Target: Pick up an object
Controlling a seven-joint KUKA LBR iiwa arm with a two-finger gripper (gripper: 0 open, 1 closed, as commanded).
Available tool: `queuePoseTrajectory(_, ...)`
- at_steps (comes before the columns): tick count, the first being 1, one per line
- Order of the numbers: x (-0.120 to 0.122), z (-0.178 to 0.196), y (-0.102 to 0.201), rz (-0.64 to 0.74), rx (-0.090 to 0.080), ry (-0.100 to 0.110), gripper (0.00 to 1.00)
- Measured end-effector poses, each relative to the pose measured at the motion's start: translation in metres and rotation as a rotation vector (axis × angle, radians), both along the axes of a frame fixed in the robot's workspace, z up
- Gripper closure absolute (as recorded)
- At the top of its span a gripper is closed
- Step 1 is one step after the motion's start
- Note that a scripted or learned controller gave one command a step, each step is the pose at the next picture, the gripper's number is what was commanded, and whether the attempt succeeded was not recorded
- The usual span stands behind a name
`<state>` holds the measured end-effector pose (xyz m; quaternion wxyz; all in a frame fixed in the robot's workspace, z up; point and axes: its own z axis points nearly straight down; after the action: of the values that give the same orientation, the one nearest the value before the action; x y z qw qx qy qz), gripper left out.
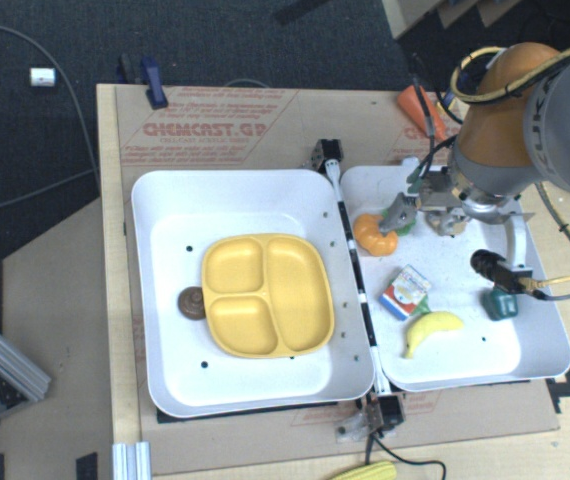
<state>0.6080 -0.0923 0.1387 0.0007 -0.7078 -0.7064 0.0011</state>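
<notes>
My gripper (402,217) reaches down into the right bin (540,353) at its far left part. It sits right beside an orange fruit (373,235), at the fruit's upper right edge, and I see nothing held in it. A small white, blue and red carton (405,293) lies nearer the front. A yellow banana (431,329) lies just below the carton. A small teal thing (500,304) rests at the right side of this bin.
The left bin (160,368) holds a yellow divided plate (265,294) with a brown round thing (192,303) at its left edge. A black clamp (326,154) sits at the far end of the wall between the bins.
</notes>
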Motion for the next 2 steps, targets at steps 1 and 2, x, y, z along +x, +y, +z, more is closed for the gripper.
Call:
queuePoseTrajectory(1,0.012,-0.027,-0.002,-0.001,-0.004,-0.021,0.00)
queuePoseTrajectory(2,0.025,-0.042,-0.012,0.000,-0.004,-0.031,0.00)
